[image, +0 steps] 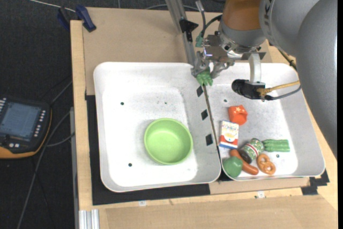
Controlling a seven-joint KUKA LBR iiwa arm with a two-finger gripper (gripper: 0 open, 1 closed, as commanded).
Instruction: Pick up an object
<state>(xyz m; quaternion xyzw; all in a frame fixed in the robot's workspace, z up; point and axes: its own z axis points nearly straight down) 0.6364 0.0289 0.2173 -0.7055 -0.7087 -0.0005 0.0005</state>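
One small green object [204,79] sits pinched between fingertips of gripper [204,76], so hand reads as clenched on it. Pick looks mostly done: object appears raised above divider between bins (height hard to judge from slanted view). Left: clear lift, hold kept firm. Below and left of hand, green bowl [168,140]; below and right, red block [237,114], carton [229,134], toy food cluster [252,156].
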